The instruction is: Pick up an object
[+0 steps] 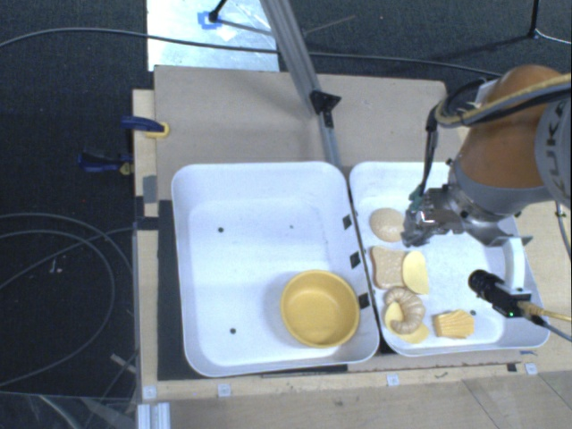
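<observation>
Evidently the pick has not been made yet: nothing can be seen lifted or caught by the two-finger gripper [416, 231], and every item lies on a bin floor. The grey arm with the orange band [514, 146] reaches in from the right and hangs low over the right white shallow bin [375, 179], its tool end just beside the pale tan rounded bun-like piece [387, 224], at that piece's right edge. How the tool end stands cannot be told, since it is dark, small and partly hidden under the wrist.

Nearer in the same bin lie a tan toast-like slice [387, 266], a yellow oval chip-like piece [416, 273] touching its right side, a curled beige croissant-like item [407, 309] resting on a yellow flat piece, and a ridged yellow wedge [454, 324] at the near right. The left white shallow bin [206, 186] carries a yellow plastic bowl [320, 307] in its near right corner.

Judging by the position, the bun-like piece is the likely target. What remains appears to be the whole grasp: settling on the object, gripping it and raising it.
</observation>
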Motion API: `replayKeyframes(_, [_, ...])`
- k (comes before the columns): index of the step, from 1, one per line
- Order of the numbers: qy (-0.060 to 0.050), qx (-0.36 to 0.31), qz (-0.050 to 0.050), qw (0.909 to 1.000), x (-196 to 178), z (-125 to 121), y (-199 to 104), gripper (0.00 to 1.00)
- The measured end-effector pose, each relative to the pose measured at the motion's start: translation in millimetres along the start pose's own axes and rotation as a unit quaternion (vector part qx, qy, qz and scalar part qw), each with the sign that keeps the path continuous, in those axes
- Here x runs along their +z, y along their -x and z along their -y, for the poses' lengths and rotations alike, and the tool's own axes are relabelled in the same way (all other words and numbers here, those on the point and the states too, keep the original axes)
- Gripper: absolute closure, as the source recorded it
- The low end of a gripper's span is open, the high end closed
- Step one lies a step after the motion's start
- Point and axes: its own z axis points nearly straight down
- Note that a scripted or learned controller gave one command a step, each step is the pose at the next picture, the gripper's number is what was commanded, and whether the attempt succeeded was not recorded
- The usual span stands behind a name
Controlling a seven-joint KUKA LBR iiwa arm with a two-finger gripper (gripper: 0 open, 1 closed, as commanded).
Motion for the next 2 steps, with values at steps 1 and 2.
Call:
replayKeyframes(1, [-0.001, 0.001, 0.000, 1.0000, 10.4, 17.7, -56.7, 1.00])
replayKeyframes(2, [0.001, 0.000, 0.000, 1.0000, 2.3, 25.5, -102.4, 1.00])
